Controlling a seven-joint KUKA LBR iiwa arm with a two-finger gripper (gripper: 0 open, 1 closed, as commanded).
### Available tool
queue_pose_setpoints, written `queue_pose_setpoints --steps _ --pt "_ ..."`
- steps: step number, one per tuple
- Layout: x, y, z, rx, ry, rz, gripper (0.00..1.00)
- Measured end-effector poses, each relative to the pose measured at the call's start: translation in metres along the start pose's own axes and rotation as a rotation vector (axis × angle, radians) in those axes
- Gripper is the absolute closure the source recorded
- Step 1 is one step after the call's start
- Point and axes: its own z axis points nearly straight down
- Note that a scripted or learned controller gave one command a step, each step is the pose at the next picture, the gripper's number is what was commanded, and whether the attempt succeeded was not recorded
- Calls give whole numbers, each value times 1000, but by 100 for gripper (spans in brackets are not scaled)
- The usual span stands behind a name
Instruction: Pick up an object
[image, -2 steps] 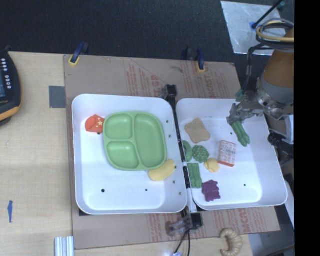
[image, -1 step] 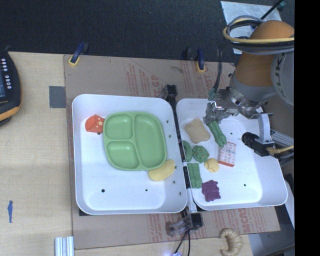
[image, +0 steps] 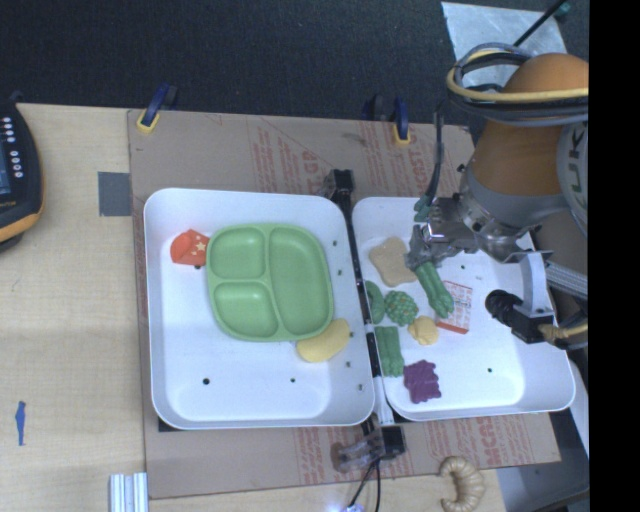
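My gripper (image: 428, 245) hangs over the upper middle of the right bin (image: 500, 380), under the grey and orange wrist. Its tip is right at the upper end of a long green vegetable (image: 436, 288) that lies slanted in the bin; whether they touch is unclear. A tan bread slice (image: 389, 262) lies just left of the gripper. Below it are a green pod (image: 375, 300), a knobbly green piece (image: 402, 307), a small yellow piece (image: 425, 330), a dark green block (image: 388, 351) and purple grapes (image: 421, 380).
The left bin (image: 180, 390) holds a green divided plate (image: 270, 280), a red item (image: 188, 248) at its left and a yellow piece (image: 322, 345) at its lower right. A red-and-white card (image: 457, 308) lies under the long vegetable. A black fitting (image: 515, 312) sits over the right bin's right side.
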Motion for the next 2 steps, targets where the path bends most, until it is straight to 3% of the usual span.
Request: queue_pose_setpoints --steps 1,2 --pt "-87 -23 12 0 -5 12 100" --pt "-7 -2 10 -4 -1 -5 100"
